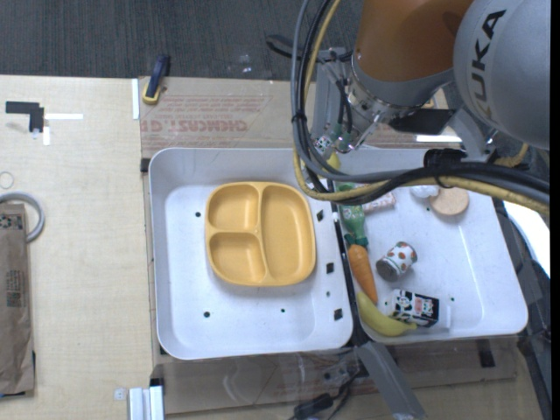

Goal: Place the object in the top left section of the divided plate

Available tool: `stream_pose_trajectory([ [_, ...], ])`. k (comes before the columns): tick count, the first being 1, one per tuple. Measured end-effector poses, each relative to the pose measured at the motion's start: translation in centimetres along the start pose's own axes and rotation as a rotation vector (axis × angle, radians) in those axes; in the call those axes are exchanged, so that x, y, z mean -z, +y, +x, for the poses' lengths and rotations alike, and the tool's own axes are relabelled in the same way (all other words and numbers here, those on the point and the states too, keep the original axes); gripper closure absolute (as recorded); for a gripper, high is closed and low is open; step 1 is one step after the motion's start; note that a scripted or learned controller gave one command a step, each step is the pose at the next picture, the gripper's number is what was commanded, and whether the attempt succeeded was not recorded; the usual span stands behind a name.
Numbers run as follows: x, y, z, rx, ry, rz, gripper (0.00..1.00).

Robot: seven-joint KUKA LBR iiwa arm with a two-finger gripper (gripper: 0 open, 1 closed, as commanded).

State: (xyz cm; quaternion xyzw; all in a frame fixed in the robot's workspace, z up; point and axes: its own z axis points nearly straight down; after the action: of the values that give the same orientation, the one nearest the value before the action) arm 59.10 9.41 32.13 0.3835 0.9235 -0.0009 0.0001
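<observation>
The yellow divided plate [260,233] lies in the left white bin [179,261], with two small sections on its left and one long section on its right; nothing lies on it. My gripper [335,143] hangs over the far left corner of the right bin [490,313], mostly hidden by cables and the wrist. Below it in the right bin lie a green item [353,221], an orange carrot [362,271], a yellow banana [381,318], a spotted cup [396,259], a cow-print carton [416,308] and a tan round disc [451,201].
Thick cables [385,182] loop from the arm across the back of the right bin. A cardboard sheet [219,112] lies behind the bins with a blue and yellow tool [157,79] on it. A brown packet [15,296] sits at the far left.
</observation>
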Motion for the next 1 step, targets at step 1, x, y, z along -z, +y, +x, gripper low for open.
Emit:
stream_pose_trajectory([
  [1, -2.56, 4.29, 11.81, 0.110, 0.000, 0.001, 1.00],
])
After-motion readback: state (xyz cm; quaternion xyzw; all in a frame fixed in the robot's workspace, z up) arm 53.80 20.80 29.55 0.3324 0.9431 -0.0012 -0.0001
